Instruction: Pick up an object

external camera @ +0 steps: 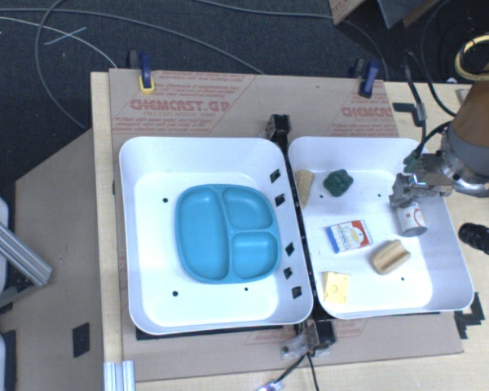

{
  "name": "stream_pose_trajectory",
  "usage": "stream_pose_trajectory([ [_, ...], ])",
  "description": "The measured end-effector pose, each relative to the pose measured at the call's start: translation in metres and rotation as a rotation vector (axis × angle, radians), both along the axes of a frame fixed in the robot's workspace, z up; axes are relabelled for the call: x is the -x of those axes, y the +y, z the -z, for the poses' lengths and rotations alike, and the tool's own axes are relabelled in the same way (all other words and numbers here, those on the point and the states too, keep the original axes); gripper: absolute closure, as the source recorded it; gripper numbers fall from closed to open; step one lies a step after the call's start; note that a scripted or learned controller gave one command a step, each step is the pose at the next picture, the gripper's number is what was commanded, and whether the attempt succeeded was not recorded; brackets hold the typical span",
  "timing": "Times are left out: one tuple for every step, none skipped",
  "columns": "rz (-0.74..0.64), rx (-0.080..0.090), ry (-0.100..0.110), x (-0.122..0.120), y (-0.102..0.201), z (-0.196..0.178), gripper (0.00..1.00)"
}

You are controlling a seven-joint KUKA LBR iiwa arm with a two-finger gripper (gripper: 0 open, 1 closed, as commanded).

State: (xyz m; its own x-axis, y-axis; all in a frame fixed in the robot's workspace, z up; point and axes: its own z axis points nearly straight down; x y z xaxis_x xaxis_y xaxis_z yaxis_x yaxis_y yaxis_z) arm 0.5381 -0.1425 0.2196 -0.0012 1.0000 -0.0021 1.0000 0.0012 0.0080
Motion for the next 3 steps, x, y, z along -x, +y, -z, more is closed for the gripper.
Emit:
stream_pose_trajectory([
  [0.0, -0.001, 0.003, -0.001, 0.0, -0.03, 1.0],
  [-0.006, -0.004, 0.005, -0.019, 0.059, -0.034, 1.0],
  [-0.006, -0.004, 0.006, -0.025, 0.114, -0.038, 1.0],
])
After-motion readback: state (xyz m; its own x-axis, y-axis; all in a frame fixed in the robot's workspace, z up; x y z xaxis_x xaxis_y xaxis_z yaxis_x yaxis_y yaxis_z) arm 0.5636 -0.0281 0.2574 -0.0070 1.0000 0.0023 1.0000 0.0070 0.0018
